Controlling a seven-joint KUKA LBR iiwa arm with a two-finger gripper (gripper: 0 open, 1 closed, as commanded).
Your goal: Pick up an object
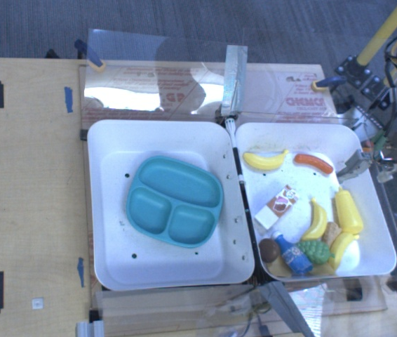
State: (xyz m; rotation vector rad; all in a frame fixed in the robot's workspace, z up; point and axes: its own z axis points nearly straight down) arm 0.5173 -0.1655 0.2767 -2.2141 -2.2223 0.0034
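The teal divided plate (174, 201) lay alone in the left bin (107, 209). In the right bin (381, 237), the toy sausage (313, 163) sat apart, upper centre: likely the cleanest pick. The gripper (356, 164) hovered at the frame's right; open or closed, I could not tell.

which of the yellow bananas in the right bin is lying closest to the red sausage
The curved yellow plastic banana at the far left of the right white bin, just left of the red toy sausage. The other banana lies nearer mid-bin, beside the small carton.
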